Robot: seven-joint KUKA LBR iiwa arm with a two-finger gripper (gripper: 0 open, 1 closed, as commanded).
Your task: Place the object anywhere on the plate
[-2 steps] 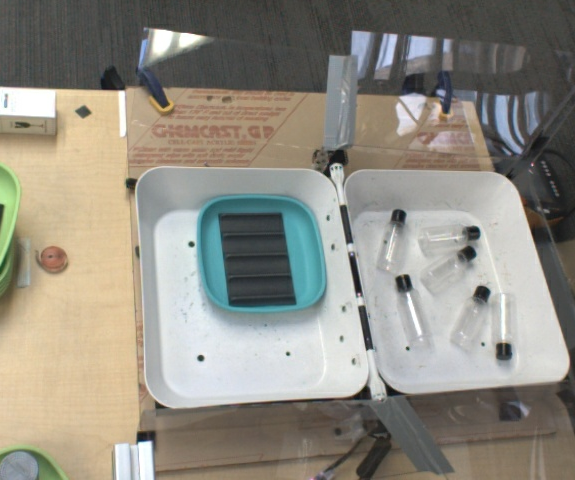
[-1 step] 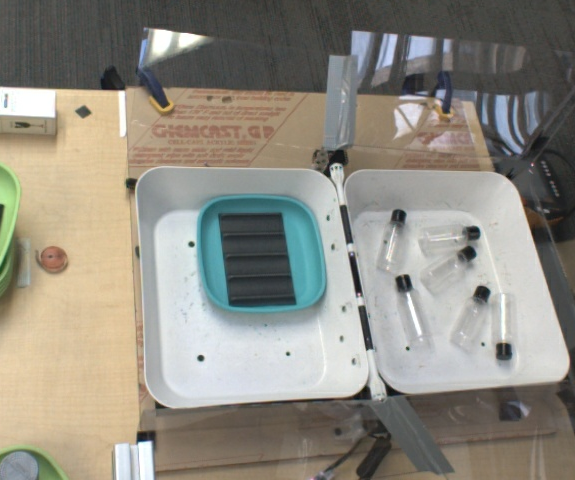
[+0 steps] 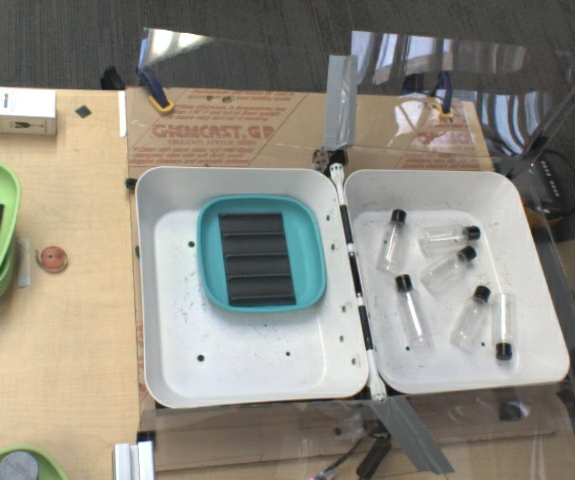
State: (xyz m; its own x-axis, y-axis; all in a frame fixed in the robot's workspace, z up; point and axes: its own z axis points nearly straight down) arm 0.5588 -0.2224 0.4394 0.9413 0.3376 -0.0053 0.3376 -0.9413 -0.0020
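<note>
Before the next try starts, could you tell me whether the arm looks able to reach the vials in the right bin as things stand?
Probably yes: the vials lie loose and uncovered in the open right bin, with nothing lying over them.

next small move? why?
Probably bring the arm over the right bin and descend on one clear vial. All the vials lie loose there, and the teal plate in the left bin carries none yet.
</note>
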